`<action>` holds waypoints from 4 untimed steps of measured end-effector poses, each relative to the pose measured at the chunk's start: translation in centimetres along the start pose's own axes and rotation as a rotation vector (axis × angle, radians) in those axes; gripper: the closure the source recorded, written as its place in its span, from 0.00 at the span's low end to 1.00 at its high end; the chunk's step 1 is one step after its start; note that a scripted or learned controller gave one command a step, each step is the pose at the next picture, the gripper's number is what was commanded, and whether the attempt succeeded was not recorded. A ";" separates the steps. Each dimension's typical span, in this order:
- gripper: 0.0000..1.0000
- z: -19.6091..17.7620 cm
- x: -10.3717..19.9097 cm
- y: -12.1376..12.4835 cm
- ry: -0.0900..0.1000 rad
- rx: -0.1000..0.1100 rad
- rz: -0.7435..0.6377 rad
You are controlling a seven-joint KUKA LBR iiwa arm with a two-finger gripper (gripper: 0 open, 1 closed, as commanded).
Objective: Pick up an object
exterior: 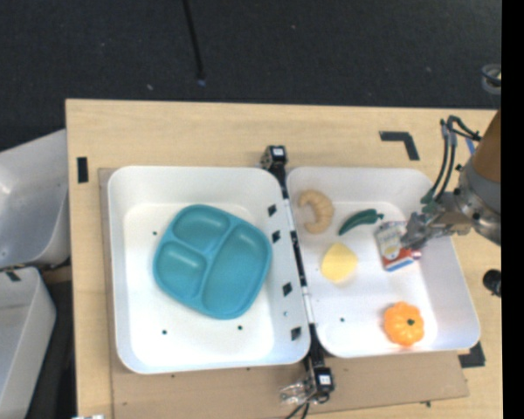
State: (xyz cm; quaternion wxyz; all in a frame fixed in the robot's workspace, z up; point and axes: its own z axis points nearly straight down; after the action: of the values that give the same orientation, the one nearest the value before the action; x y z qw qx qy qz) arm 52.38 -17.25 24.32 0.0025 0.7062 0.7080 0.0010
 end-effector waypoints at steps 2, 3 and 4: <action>1.00 -1.5 10.9 1.5 0.002 0.002 -0.005; 1.00 -0.3 15.4 1.8 0.002 0.005 -0.003; 1.00 0.2 20.1 2.2 0.003 0.005 -0.003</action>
State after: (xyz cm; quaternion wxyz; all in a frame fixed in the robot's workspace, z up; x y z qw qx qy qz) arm 54.51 2.83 24.07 -0.0001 0.7050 0.7092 0.0001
